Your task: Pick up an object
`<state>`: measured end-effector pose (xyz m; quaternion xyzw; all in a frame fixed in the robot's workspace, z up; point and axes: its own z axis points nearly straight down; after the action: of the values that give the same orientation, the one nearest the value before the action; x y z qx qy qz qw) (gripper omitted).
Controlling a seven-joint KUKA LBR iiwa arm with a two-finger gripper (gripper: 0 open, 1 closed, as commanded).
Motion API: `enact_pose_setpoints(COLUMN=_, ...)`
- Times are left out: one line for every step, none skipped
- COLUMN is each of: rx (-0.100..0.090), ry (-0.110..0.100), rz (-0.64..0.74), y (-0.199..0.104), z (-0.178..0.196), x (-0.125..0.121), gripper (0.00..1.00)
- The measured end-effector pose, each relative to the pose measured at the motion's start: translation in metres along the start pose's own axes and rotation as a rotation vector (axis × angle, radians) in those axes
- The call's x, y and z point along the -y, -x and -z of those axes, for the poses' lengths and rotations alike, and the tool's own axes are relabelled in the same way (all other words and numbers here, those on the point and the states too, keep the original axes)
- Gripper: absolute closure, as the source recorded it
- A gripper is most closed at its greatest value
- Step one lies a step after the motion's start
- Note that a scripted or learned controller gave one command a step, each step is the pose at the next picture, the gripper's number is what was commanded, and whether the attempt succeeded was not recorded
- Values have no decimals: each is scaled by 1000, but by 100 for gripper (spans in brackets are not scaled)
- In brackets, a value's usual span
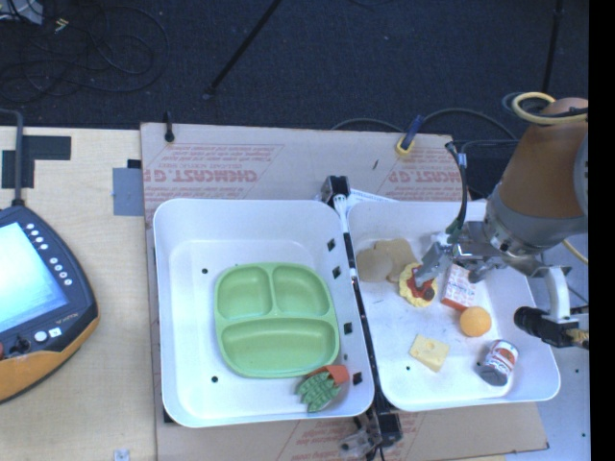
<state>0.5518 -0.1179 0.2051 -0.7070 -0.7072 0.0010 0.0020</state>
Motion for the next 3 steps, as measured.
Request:
enact_pose_setpoints(rx=0, ry=5, rz=-1, y=12, z=-121, x=-20, gripper=0)
enact_pose_setpoints(rx=1, ry=14, rz=6, y=-38, z=-9, x=-65, gripper=0)
enact_pose_setpoints(rx=2, ry=9, rz=1, y=-6, z=-100, x=-80, gripper=0)
